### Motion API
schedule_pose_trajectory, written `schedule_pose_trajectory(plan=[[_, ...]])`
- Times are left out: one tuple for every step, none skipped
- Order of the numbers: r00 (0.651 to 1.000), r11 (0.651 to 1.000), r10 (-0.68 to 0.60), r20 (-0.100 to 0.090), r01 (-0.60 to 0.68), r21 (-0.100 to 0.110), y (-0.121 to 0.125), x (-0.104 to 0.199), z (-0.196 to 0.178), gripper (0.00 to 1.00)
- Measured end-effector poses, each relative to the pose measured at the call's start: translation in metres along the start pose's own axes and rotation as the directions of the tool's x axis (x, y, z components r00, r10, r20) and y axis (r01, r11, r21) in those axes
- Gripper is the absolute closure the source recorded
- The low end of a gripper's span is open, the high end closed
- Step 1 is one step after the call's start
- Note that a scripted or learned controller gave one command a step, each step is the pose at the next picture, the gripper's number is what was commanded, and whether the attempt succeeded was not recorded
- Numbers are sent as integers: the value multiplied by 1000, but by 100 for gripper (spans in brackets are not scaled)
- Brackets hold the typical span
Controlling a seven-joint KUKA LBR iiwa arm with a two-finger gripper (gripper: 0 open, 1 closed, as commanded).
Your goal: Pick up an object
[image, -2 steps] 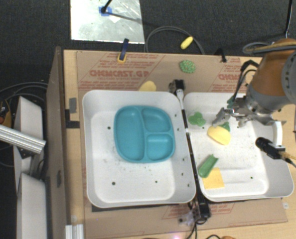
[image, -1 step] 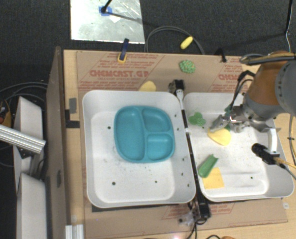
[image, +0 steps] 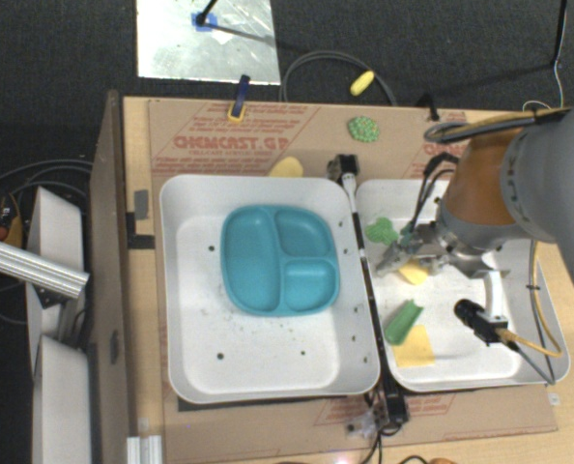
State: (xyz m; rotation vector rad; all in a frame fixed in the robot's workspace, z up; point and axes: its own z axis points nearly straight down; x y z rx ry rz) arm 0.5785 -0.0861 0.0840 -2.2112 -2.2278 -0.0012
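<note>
My gripper (image: 403, 256) hangs low in the right bin (image: 519, 370), near its left side. Just under its tips lies a small yellow piece (image: 415, 275); I cannot tell whether the fingers touch it. A green leafy piece (image: 381, 230) lies just up and left of the gripper. A green oblong piece (image: 402, 321) rests below it, leaning on a yellow wedge (image: 414, 347) near the bin's front. The arm's grey and orange body covers the bin's upper right part.
The left bin (image: 186, 356) bears a blue divided plate (image: 279, 261). On the cardboard behind the bins lie a yellow piece (image: 287, 168), a green round piece (image: 363, 129) and a yellow item (image: 362, 83) by a cable.
</note>
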Motion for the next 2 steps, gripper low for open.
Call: schedule_pose_trajectory(plan=[[1000, 1000, 3, 2, -3, -4, 2, -3, -11, 100], [1000, 1000, -4, 0, 4, -16, -3, 55, -142, 100]])
